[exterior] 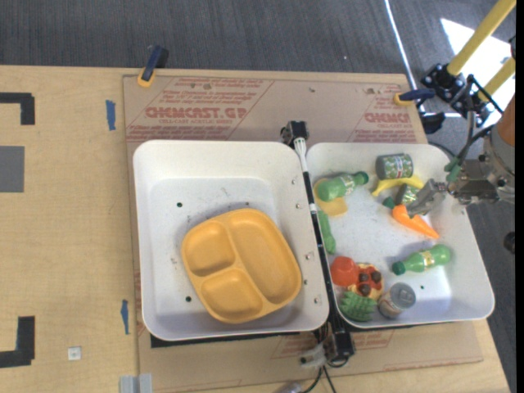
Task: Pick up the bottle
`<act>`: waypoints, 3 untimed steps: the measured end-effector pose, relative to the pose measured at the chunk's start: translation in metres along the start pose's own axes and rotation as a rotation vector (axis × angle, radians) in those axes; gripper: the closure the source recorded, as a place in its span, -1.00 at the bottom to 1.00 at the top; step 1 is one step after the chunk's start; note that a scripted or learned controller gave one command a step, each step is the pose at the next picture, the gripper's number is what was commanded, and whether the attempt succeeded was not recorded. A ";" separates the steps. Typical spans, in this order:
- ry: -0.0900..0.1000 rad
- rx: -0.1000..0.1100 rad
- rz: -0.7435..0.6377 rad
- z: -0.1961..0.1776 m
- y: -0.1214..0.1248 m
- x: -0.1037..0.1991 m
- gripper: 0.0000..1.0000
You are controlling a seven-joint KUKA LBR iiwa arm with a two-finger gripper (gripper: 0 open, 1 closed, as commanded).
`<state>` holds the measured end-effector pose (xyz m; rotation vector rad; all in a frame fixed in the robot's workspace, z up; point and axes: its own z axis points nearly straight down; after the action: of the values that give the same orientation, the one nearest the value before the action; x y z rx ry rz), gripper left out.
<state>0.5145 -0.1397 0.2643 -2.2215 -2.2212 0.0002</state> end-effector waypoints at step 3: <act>-0.001 -0.002 -0.029 0.079 0.112 0.087 -1.00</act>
<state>0.6261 -0.0531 0.1850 -2.1901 -2.2553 -0.0014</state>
